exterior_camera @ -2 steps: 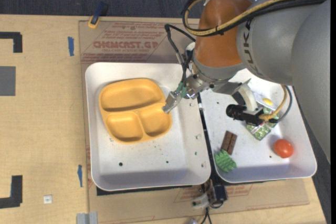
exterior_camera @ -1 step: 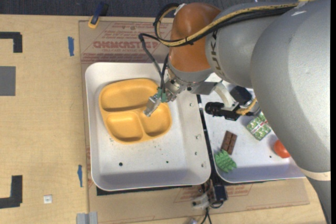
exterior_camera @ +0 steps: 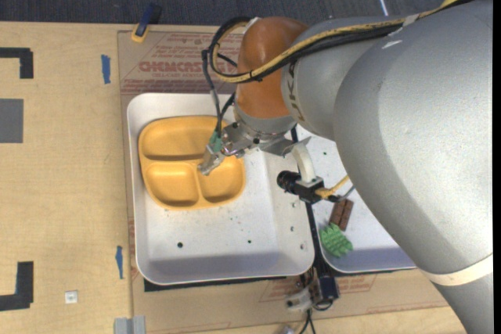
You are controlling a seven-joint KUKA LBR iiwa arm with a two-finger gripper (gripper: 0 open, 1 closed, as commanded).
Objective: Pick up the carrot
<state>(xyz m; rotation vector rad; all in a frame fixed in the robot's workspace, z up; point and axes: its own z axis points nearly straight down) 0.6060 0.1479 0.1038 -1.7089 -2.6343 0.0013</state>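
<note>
My gripper (exterior_camera: 210,159) hangs low over the yellow divided plate (exterior_camera: 168,160) in the left bin (exterior_camera: 211,246), above the ridge between the plate's compartments. A small green bit (exterior_camera: 214,141), with a hint of orange beside it, sits right at the gripper's tip; it may be the carrot's leafy end, but against the yellow plate I cannot make out the carrot's body. The orange-banded wrist and the large grey arm cover most of the right bin.
In the right bin (exterior_camera: 368,262) a brown block (exterior_camera: 341,211) and a green studded piece (exterior_camera: 337,241) lie near its left wall. A blue and yellow marker (exterior_camera: 146,19) rests on the bench beyond the bins.
</note>
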